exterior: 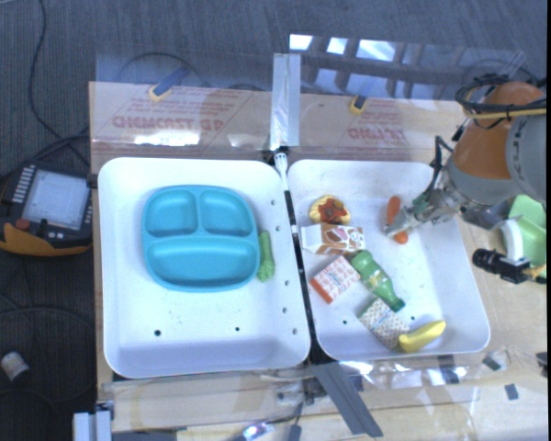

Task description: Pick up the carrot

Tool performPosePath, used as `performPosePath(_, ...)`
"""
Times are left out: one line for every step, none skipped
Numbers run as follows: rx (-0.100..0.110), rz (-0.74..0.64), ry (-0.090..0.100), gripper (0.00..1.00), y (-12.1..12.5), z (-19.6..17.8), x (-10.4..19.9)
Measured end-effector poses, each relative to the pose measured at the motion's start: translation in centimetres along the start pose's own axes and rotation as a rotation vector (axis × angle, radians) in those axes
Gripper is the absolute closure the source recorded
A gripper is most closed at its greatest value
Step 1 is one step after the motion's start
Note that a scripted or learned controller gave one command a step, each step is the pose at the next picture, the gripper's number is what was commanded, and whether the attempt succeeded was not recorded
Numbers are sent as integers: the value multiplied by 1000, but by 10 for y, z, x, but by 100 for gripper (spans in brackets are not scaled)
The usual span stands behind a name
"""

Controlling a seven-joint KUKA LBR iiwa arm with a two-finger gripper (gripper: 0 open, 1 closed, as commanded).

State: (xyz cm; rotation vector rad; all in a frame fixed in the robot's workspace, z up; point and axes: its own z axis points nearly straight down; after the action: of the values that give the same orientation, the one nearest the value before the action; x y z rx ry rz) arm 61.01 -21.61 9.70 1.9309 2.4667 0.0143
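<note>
The carrot (392, 211) is a small orange piece lying in the upper right part of the right bin (459, 288). My gripper (417, 215) reaches in from the right and sits low, just to the right of the carrot, touching or nearly touching it. A small orange bit (401, 237) lies just below the gripper tip. The grey arm with its orange band (485, 154) stands above the bin's right rim.
The right bin also holds a pizza-slice toy (330, 209), two snack packets (335, 239) (333, 278), a green bottle (375, 278), a patterned packet (378, 320) and a banana (421, 335). The left bin (129, 338) holds a blue divided plate (202, 237) and a green vegetable (266, 255).
</note>
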Motion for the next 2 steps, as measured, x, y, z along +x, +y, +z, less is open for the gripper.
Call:
performPosePath(9, 96, 1, 100, 20, 9, -13)
performPosePath(10, -229, -5, 100, 31, 9, -19)
